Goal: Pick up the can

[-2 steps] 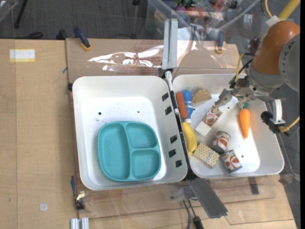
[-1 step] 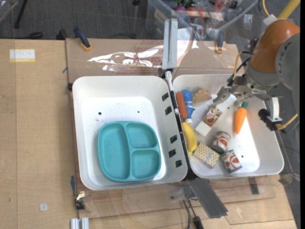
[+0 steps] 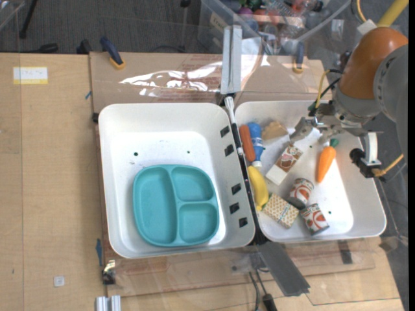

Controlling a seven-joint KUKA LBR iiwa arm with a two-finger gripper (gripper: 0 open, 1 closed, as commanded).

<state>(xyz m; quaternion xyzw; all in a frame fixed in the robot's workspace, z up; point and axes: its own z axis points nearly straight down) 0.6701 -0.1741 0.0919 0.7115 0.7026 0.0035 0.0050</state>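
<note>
Wooden counter (image 3: 52,173) carries two white bins; in the right bin (image 3: 363,222), two cans (image 3: 308,206) lie below the end effector (image 3: 310,127). Its finger state cannot be told. A good approach likely descends onto the nearer can (image 3: 301,190), avoiding the carrot (image 3: 326,164) beside it.

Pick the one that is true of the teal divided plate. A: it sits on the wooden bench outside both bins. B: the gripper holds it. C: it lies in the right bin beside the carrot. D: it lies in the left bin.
D: the teal divided plate lies flat on the left bin's floor, far from the carrot.
</note>
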